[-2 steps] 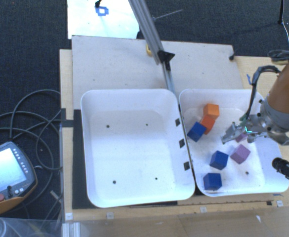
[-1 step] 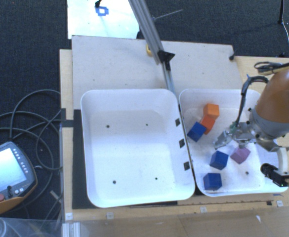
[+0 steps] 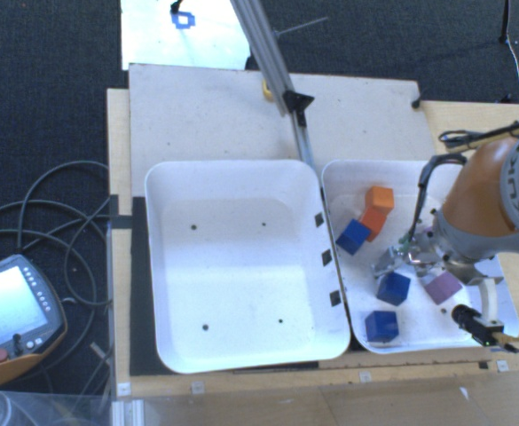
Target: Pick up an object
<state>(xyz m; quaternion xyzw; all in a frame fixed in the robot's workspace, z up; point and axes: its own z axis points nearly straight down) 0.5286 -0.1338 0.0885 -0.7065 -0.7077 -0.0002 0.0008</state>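
The right bin (image 3: 343, 174) holds several small blocks. An orange cube (image 3: 380, 198) rests at the back, against a red-orange block (image 3: 373, 224), with a blue cube (image 3: 353, 236) just left of them. Another blue cube (image 3: 393, 287) lies mid-bin, a third blue cube (image 3: 381, 325) is near the front rim, and a purple block (image 3: 443, 287) lies to the right. My gripper (image 3: 399, 259) hangs low over the bin, just above and behind the middle blue cube. The grey and orange arm (image 3: 485, 198) hides the bin's right side.
The left bin (image 3: 232, 176) stands beside the right one, sharing a wall. A slanted metal pole (image 3: 261, 43) crosses the back board. On the floor at left lie a teach pendant (image 3: 11, 313) and loose cables (image 3: 55, 211).
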